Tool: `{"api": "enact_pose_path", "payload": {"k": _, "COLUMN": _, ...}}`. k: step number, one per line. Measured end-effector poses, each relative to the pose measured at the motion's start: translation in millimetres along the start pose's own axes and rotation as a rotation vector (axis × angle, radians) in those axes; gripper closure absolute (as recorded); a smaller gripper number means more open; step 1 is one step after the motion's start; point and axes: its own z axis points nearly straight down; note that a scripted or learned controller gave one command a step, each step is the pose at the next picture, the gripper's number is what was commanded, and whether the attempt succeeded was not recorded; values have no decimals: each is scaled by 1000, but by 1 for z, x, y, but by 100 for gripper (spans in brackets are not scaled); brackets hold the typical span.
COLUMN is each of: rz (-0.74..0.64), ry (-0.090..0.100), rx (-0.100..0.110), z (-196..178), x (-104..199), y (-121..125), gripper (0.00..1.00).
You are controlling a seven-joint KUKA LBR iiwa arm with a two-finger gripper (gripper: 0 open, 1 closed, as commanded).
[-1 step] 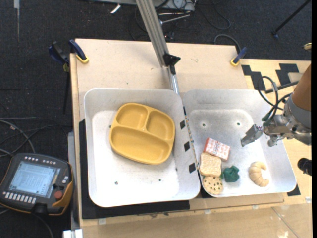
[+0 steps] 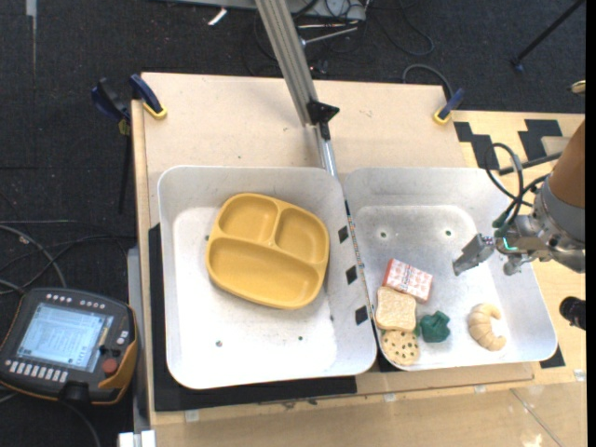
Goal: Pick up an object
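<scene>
The right bin (image 2: 419,217) holds several toy foods near its front edge: a pink wafer pack (image 2: 409,278), a bread slice (image 2: 397,309), a cookie (image 2: 400,345), a green broccoli piece (image 2: 434,326) and a croissant (image 2: 487,327). My gripper (image 2: 492,260) hovers over the right side of this bin, above and behind the croissant and to the right of the wafer pack. Its fingers (image 2: 469,254) are spread apart with nothing between them. The arm comes in from the right edge.
A yellow divided plate (image 2: 268,250) lies in the left bin (image 2: 182,277). A slanted metal pole (image 2: 291,49) rises from the ridge between the bins. A teach pendant (image 2: 65,338) sits on the floor at left. Cables run beside the wrist.
</scene>
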Motion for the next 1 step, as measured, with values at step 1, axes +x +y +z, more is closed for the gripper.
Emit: {"api": "enact_pose_path", "payload": {"k": 1, "rz": 2, "ry": 2, "rx": 6, "z": 64, "x": 4, "y": -2, "gripper": 0}}
